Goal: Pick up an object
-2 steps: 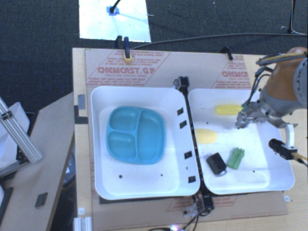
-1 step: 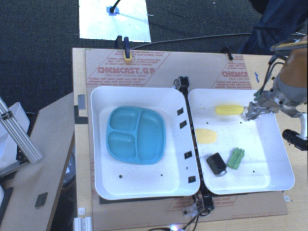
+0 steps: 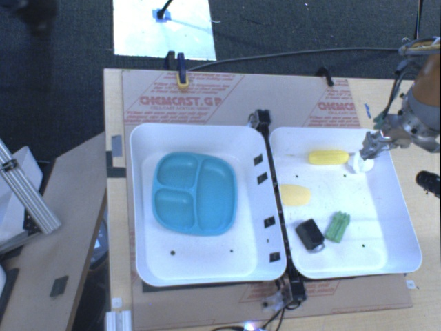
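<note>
My gripper [image 3: 365, 156] hangs low by the long yellow plastic piece [image 3: 329, 158], ready to grab; I cannot tell its state.

We note the gripper [image 3: 370, 150] over the right bin's [image 3: 393, 205] far edge; banana [image 3: 329, 158], lemon [image 3: 295, 195], black block [image 3: 310, 234], green piece [image 3: 337, 227] inside; blue tray [image 3: 195, 192] left.

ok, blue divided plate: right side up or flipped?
Right side up. The blue divided plate lies flat in the left bin, its three compartments facing the camera, with nothing visible in them.
</note>
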{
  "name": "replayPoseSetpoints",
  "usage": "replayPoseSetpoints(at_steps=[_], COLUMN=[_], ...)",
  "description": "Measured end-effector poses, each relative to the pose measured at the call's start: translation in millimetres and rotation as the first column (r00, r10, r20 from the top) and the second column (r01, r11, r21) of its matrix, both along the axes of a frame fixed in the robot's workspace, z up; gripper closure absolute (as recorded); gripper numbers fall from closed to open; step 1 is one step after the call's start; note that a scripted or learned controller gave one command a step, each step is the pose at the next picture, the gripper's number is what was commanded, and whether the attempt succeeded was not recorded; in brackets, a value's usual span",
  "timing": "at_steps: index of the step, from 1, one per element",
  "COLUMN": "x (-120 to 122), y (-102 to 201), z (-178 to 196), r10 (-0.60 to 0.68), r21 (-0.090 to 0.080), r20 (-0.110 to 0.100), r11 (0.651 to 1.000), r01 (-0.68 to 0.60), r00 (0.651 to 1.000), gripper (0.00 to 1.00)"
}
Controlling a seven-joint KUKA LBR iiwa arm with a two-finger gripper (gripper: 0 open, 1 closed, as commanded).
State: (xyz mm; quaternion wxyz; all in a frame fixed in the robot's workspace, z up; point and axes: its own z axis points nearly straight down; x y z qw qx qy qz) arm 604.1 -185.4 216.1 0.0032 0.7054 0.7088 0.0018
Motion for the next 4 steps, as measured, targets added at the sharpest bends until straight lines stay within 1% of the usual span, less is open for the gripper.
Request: replayPoseSetpoints(at_steps=[1,2,3,4], x=[-2,-2,-15,-20], y=[1,57,111,171], z=[65,47,36,22], r10=[0.001,0.004,0.003,0.005], r21=[-0.001,0.003,0.003,0.004], r20=[0.002,-0.006,-0.007,-0.006], r11=[1.0,1.0,1.0,1.0], r01=[-0.001,-0.004,-0.003,-0.005], r00=[1.0,1.0,1.0,1.0], gripper=[1.0,1.0,1.0,1.0])
